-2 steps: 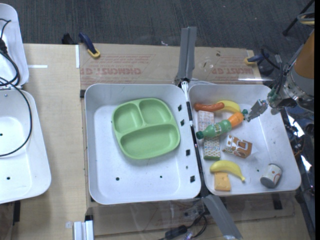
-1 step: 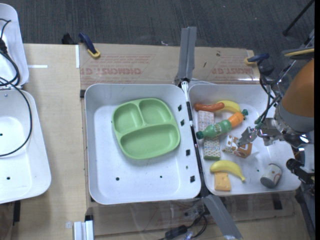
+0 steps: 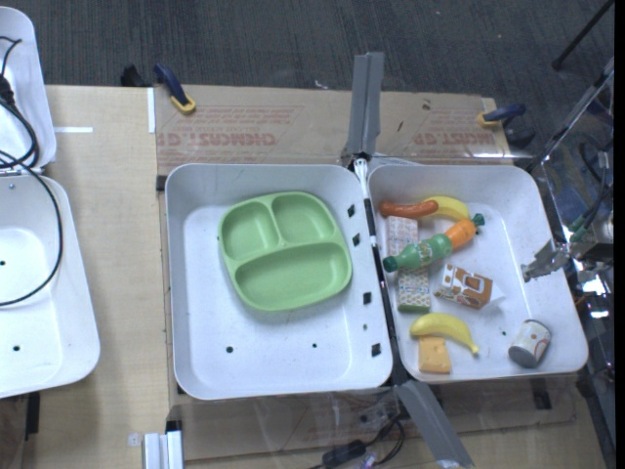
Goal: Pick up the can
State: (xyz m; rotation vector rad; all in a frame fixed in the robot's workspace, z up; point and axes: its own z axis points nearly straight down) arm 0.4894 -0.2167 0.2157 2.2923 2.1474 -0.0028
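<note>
From the camera above the worktop (image 3: pixel 107 115), you are looking down on two white bins side by side. The left bin (image 3: pixel 195 350) carries a green divided plate (image 3: pixel 285 250), sitting a little toward its far side.

The can (image 3: pixel 529 343) is in the right bin (image 3: pixel 557 252), lying tipped on its side near the bin's front right corner, apart from the other things. Further left in that bin you have a cluster: a hot dog (image 3: pixel 408 207) and a banana (image 3: pixel 448 206) at the far end, an orange carrot (image 3: pixel 461 233) beside a green bottle (image 3: pixel 418 254) that lies slantwise, two patterned packets (image 3: pixel 402 233) under and around the bottle, a small brown carton (image 3: pixel 464 286), a second banana (image 3: pixel 445 328) and an orange wedge (image 3: pixel 435 357) just below it.

The gripper (image 3: pixel 540 266) reaches in over the right bin's right wall, beyond the can and not touching it. You cannot tell from here how its metal parts are set.
</note>
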